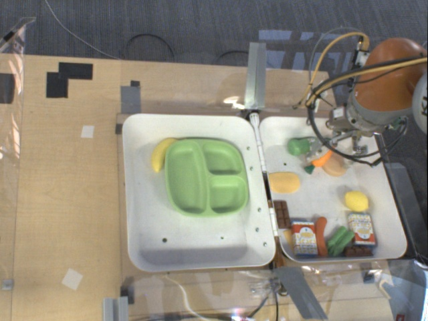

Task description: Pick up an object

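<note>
A grey arm with an orange band (391,75) reaches in from the right over a wooden worktop (60,199) bearing two shallow white bins. Its end effector (344,139) hangs above the far part of the right bin (394,212), near a carrot (319,160) and a green toy vegetable (301,146); whether it is spread or pressed together cannot be told from this angle. Further objects lie across that bin (well apart from the tool): a yellow lemon (357,201), an orange oval piece (284,182), two small cartons (304,238) and a chocolate bar (282,214). The left bin (144,246) holds a green divided tray (206,176) with a banana (159,154) touching its left edge.
</note>
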`<state>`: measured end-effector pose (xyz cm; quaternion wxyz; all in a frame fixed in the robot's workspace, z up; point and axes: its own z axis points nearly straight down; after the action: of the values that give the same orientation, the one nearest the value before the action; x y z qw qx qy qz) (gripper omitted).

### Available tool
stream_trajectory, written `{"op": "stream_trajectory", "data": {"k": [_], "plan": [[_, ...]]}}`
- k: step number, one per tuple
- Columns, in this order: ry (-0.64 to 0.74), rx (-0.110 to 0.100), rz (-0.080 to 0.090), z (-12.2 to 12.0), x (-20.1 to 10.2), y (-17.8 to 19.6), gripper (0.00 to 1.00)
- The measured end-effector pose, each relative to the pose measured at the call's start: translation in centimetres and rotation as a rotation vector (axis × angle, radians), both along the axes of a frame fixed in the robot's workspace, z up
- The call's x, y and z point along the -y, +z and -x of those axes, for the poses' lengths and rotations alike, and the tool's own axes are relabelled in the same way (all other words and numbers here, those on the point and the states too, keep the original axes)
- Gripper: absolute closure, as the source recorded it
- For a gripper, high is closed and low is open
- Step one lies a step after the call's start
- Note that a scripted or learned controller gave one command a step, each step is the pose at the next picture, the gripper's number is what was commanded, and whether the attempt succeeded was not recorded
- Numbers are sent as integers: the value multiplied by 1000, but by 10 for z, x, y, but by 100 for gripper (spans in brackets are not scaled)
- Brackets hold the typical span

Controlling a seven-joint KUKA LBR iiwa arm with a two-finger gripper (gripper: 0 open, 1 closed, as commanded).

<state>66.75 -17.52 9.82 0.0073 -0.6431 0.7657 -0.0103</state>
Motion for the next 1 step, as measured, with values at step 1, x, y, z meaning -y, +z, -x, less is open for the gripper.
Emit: {"op": "stream_trajectory", "data": {"k": [1], "plan": [[47,3,0,19,-49,1,0]]}}
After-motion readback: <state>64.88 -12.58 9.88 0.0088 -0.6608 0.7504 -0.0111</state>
